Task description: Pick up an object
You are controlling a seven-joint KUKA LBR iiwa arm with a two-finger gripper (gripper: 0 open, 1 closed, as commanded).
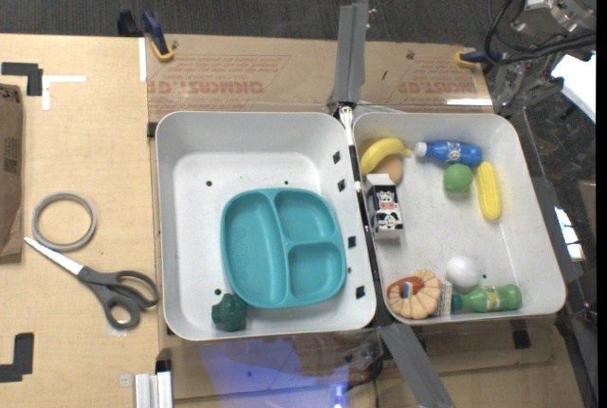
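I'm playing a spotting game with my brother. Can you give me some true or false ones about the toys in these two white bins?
1. The teal divided plate lies in the left bin. True.
2. The banana sits on the teal plate. False: it lies in the right bin, near its back left corner.
3. The corn cob lies right of the green ball. True.
4. The scissors are inside the left bin. False: they lie on the bench left of it, below the tape roll.
5. The green bottle lies near the right bin's front edge. True.
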